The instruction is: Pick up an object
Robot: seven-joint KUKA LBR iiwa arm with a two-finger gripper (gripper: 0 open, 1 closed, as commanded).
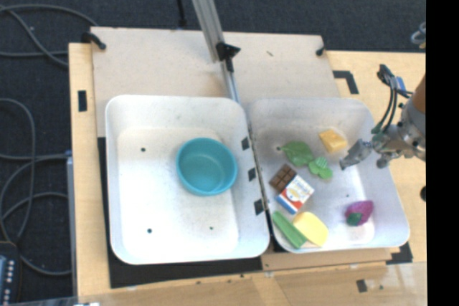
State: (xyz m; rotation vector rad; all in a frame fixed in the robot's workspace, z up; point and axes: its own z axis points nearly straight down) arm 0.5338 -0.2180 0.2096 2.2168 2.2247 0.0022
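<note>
- Reaching in from the right edge, the end effector (367, 154) hovers over the upper right part of the right bin (384, 226); its two fingers (353, 155) stand apart with nothing between them.
- One finger points left toward the middle of that bin, the other angles down just beside it.
- Grey wrist parts and looping cables sit right behind the fingers at the bin's right rim.
- A yellow block (332, 140) lies just left of the end effector, near the bin's upper wall and apart from the fingers.
- Two green leafy pieces (298, 152) and (321, 168) lie left of and below the block, close to each other.
- A brown chocolate-like bar (282, 177) lies beside a small white carton (296, 194) with red and blue marks; they appear to touch.
- A long green item (287, 229) and a yellow item (311, 228) rest side by side at the bin's lower left corner.
- A purple toy (359, 211) sits near the lower right, with a pale item just below it.
- The left bin (129, 154) holds a teal bowl (206, 166), upright, right of its centre.
- Both bins rest on the counter (158, 54), with a slanted metal pole (204, 0) rising behind them.
</note>
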